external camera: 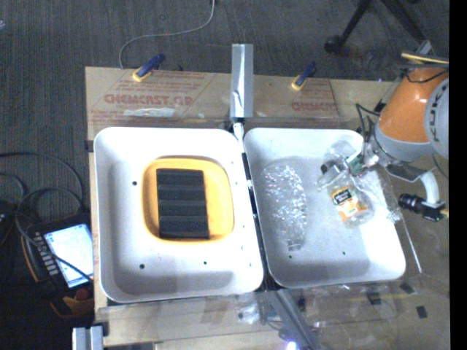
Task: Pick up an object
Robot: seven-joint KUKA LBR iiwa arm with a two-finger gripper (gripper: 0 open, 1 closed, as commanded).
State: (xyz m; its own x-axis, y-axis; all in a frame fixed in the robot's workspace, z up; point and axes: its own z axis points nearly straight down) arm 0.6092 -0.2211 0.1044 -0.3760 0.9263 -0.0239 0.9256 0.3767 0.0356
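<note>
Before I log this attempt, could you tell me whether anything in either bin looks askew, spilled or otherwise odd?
Nothing looks spilled or broken. The yellow tray with its black ribbed insert lies flat in the left bin. In the right bin, the clear plastic bottle lies on its side, and a crumpled clear wrapper sits near the far right corner.

Right bin [379, 265]: clear bottle [286, 199] centre, crinkled bag [349, 195] right; open floor along front.

Dark grey carpet floor [109, 20], thin white cable [171, 31] trailing across it, black chair base [372, 9] top right, wooden tabletop [211, 97] with red print — two blue clamps [148, 66] at its back edge, lit tablet screen [67, 252] on floor at left
</note>
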